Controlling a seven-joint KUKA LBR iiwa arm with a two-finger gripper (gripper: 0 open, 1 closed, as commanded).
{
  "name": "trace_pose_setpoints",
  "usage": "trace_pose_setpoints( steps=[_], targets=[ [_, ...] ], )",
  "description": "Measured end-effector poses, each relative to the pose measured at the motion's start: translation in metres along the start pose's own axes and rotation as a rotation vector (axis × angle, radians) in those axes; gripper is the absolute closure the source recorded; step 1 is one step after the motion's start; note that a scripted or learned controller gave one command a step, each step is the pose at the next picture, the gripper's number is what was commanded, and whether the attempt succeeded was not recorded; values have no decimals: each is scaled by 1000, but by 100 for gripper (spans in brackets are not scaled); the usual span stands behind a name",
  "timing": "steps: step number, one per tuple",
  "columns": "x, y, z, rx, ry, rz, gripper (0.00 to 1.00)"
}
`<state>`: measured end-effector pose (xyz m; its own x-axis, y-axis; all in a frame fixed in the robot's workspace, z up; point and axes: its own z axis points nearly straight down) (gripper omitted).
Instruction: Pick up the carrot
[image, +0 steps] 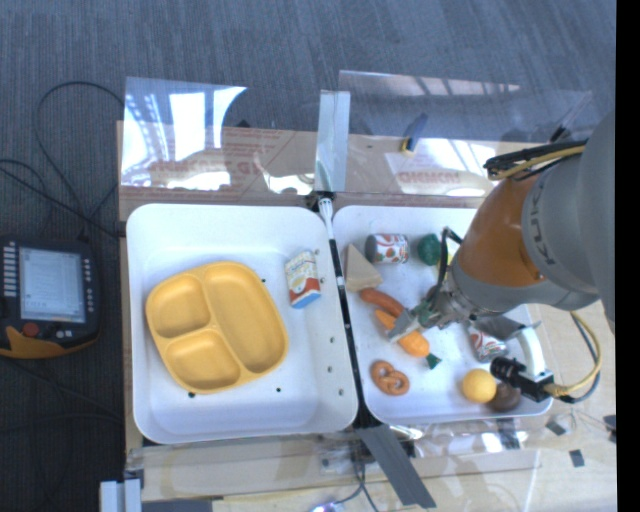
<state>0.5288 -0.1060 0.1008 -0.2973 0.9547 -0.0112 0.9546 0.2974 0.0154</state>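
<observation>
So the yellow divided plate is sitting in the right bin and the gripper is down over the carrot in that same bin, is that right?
Not quite. The camera view shows the yellow three-compartment plastic plate in the left white bin, not the right one. The gripper is indeed down over the small orange carrot in the right white bin.

Left white bin (160, 400): yellow three-compartment plastic tray (215, 325), small red-and-blue carton (303, 279) near right wall | Right white bin (372, 400): brown pretzel (389, 377), yellow lemon (479, 385), red sausage (382, 299), small printed can lying on its side (388, 248), tan wedge (358, 267) | Floor, left: black handheld control pendant with screen (47, 295)
</observation>
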Motion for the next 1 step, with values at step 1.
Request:
trace_pose_setpoints(
  steps=[1],
  targets=[
    [30,14,-87,9,7,55,100]
  ],
)
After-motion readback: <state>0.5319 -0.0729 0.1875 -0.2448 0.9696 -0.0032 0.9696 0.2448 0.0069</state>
